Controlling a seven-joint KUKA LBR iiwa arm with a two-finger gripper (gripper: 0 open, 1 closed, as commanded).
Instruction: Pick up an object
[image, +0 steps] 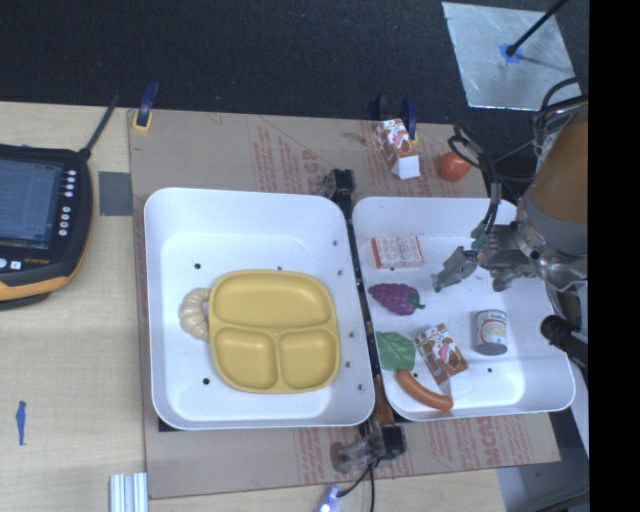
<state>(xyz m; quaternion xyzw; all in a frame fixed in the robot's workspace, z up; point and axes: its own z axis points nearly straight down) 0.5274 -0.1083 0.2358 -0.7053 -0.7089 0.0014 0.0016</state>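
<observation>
No target is named, so any item in the right bin (535, 395) counts. Candidates there: grey can (490, 332) upright near the right side, purple grapes (394, 298) at centre-left, flat red-and-white packet (397, 251) near the back-left corner, snack pouch (440, 353), green leaf piece (395, 350) and sausage (424, 391) bunched at the front.

Gripper (478, 268) hangs over the middle of the right bin, fingers spread apart, nothing between them. It sits between the packet, the grapes and the can, not clearly lined up with any of them.

Risks as I see them:
- Straight descent from here likely lands on bare bin floor, so it closes on nothing.
- Can is round and smooth; an off-centre pinch would probably squirt it sideways or tip it.
- Packet lies flat, so fingers may skid over the top.
- Pouch, leaf and sausage touch or nearly touch; going there could snag two or shove one away.
- Grapes are lumpy and soft-looking; grip may slip.

Left bin (170, 300) holds a yellow divided tray (272, 330) with a pale shell-like item (194, 312) at its left edge. Carton (397, 146) and tomato (454, 166) sit outside the bins, behind.
</observation>
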